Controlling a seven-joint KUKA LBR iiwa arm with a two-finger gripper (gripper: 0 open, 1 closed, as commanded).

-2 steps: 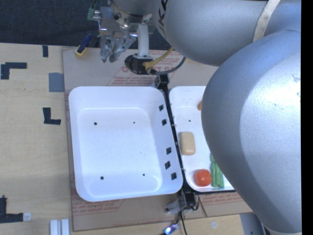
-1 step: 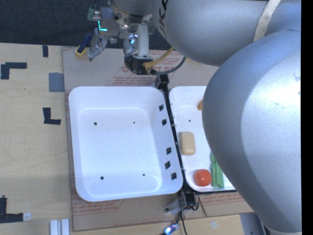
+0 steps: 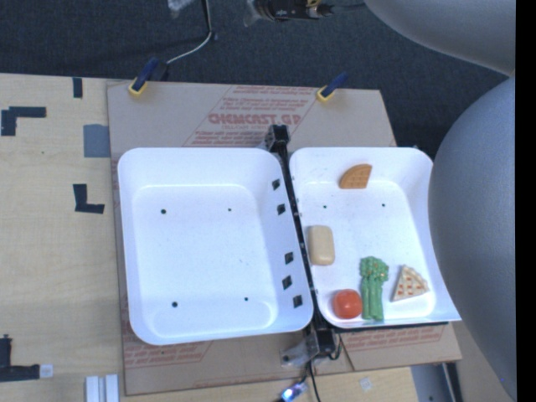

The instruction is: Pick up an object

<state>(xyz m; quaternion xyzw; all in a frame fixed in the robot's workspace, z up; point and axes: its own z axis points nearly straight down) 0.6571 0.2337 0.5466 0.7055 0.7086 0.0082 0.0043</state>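
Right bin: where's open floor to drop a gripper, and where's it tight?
Open: the right bin floor's middle, between the orange wafer up top and the near-edge items. Tight: near edge, where tomato, green vegetable and triangular wafer cluster; the tan block hugs the divider.

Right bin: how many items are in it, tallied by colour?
Orange-brown: 1, the wafer-like piece near the far wall
Cream: 1, the bread-like block by the divider
Green: 1, the broccoli stalk
Red: 1, the tomato beside the stalk
Tan with red: 1, the pizza wedge
Total: 5, all in the right bin
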